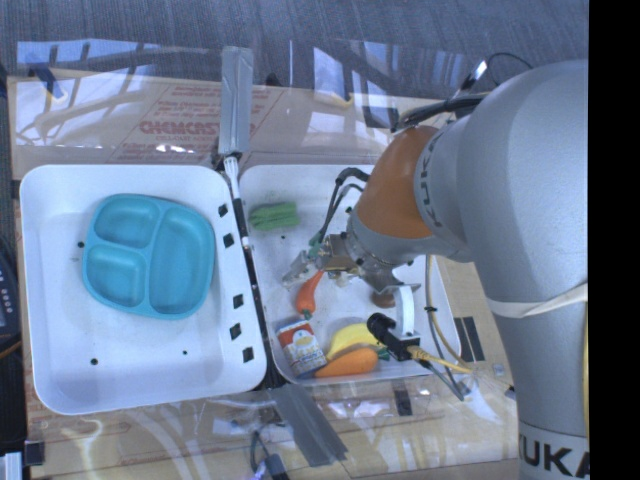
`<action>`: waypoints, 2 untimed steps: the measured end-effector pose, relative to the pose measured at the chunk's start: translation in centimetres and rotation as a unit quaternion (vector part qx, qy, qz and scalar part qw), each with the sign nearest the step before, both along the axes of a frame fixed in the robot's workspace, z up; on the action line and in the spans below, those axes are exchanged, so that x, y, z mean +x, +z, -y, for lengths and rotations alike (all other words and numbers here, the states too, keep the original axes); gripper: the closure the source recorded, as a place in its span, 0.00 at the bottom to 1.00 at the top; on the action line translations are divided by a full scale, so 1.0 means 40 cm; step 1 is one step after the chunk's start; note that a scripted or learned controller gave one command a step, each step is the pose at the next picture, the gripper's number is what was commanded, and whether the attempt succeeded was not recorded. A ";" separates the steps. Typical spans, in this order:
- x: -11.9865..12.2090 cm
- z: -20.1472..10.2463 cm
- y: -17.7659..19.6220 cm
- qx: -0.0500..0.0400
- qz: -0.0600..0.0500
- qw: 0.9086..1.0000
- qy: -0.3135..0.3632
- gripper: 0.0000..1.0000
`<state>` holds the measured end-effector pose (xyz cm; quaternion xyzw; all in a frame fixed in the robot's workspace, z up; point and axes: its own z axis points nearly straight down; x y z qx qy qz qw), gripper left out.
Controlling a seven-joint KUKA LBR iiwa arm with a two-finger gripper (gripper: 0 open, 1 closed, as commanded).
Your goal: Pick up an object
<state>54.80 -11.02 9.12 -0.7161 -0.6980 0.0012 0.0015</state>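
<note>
Grey arm loomed closest, its end effector (pixel 310 265) low in the right white bin (pixel 262 183); grip state unreadable. Small orange carrot-shaped toy (pixel 308 292) lay just beneath it. Green ridged block (pixel 273 215) sat near. Turquoise sectioned plate (pixel 150 254) lay in left bin. Pick apparently not yet secured; lift remained.

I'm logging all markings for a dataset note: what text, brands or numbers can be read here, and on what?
"CHEMCAST", red, repeated on the clear sheet behind the bins; its smaller lines are too blurred to read.
"KUKA", cut off to "UKA", on the arm's base.
The small carton in the right bin has printing too small to read.
</note>
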 end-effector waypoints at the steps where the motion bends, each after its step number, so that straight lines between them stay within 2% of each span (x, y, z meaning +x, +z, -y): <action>1: 0.067 0.150 0.003 0.000 0.002 0.997 0.077 0.00; 2: -0.019 -0.018 -0.001 0.001 0.000 0.995 0.104 0.00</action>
